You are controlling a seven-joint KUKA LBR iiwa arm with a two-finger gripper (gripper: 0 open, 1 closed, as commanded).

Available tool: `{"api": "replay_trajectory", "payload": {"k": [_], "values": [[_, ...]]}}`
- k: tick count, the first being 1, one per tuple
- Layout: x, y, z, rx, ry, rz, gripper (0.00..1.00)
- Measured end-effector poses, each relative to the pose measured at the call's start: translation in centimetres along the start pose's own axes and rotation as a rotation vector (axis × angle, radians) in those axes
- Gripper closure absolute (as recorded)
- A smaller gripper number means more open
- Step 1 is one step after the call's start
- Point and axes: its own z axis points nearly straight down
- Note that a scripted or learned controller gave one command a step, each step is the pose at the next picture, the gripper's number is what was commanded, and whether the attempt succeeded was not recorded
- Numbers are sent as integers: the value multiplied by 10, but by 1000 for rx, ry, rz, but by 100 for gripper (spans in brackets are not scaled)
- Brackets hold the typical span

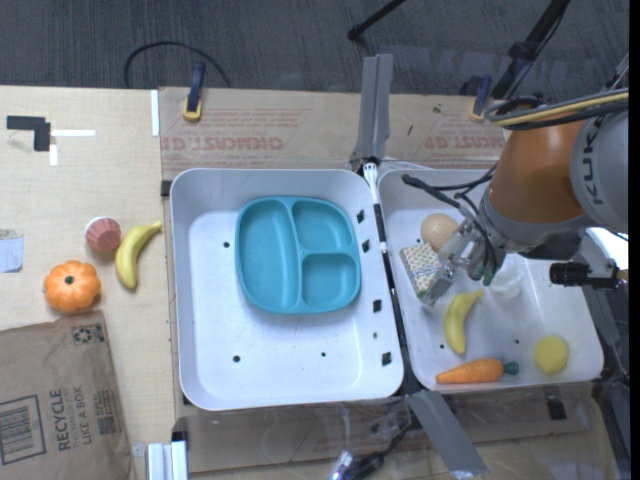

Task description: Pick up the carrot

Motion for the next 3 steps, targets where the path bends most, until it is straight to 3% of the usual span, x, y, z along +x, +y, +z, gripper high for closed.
{"api": "replay_trajectory", "payload": {"k": [1, 2, 3], "values": [[49, -43, 0, 0, 1, -353, 0], [48, -42, -9, -3, -1, -348, 100], [87, -10, -113, 0, -1, 64, 100]]}}
